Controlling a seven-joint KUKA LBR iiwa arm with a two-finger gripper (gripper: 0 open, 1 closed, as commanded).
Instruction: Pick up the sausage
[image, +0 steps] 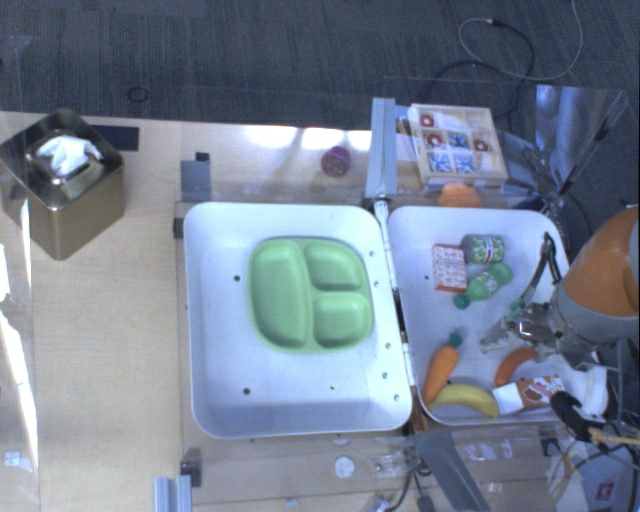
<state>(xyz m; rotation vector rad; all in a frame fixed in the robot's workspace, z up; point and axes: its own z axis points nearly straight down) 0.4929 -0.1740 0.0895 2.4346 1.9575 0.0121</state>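
a: looking down on the bench, where is the sausage (513, 364)?

b: in the right bin (415, 250), near its front right corner. it is a reddish-brown curved piece, with the arm's gripper (520, 330) just above it.

a: is the claw holding it?

b: i cannot tell whether the claw is open or closed; the metal parts blur together at the wrist.

a: what lies around it?

b: a banana (466, 398) along the front edge, a carrot (441, 368) beside it towards the middle, and a white tube (527, 391) just in front of the sausage. further back sit a green bottle (482, 285), a green can (482, 248) and a red-and-white packet (449, 267).

a: and the left bin (215, 400)?

b: it holds a green divided tray (309, 292) in the centre.
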